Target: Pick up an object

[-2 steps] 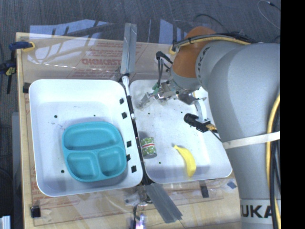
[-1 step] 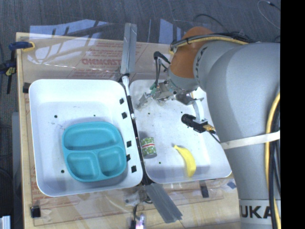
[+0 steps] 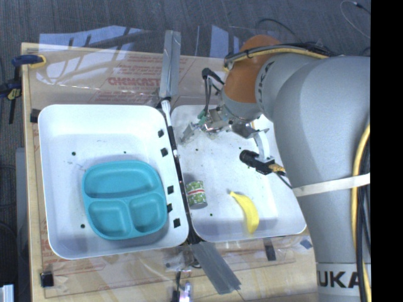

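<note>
1. The arm (image 3: 315,124) rises nearest the lens. It is a broad, smooth grey cylinder that fills the right side and is cut off by the lower edge. It hides the right rim of the right bin (image 3: 214,162).
2. A glossy orange band (image 3: 242,83) rings the arm above the wrist, over the far part of that bin.
3. The claw (image 3: 196,128) hangs low over the bin's far left corner, just beside the wall between the two bins. It is small, metallic and cluttered with cables. I cannot tell how far open it is, or whether it has hold of anything.
4. A curved yellow banana (image 3: 247,211) lies on the white floor near the front wall, well apart from the claw.
5. A small can (image 3: 196,194) with a green label sits close to the dividing wall, left of the banana. I cannot make out whether it stands upright or leans.
6. Bare, speckled white floor lies between the claw, the can and the banana.
7. The left bin (image 3: 56,124) has rounded corners. It holds a smooth teal divided tray (image 3: 123,200) with one long compartment and two short ones, set towards the front. The far half shows bare floor.
8. The desk (image 3: 94,74) is pale board under a clear sheet with red lettering. A blue clamp (image 3: 25,60) grips its far left edge.
</note>
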`<act>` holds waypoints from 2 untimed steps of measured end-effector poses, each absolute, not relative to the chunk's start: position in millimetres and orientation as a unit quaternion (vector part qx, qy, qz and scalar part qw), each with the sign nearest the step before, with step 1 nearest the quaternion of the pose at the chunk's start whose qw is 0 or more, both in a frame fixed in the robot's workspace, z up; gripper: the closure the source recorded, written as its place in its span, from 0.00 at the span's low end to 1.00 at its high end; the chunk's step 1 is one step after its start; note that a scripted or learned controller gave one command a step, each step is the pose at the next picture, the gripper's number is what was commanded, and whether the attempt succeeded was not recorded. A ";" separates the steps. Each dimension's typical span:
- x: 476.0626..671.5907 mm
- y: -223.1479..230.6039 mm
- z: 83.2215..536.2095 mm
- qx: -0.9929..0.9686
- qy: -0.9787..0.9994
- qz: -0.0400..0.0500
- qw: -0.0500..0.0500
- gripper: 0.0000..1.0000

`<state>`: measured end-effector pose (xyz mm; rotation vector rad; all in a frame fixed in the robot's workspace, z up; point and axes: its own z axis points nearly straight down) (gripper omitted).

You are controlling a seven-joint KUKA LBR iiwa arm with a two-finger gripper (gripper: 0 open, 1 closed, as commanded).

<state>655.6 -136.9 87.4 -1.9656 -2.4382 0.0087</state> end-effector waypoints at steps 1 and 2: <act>645.2 -135.2 87.2 -0.630 -0.777 0.003 0.004 0.00; 655.6 -134.9 89.9 -0.625 -0.781 0.002 0.002 0.00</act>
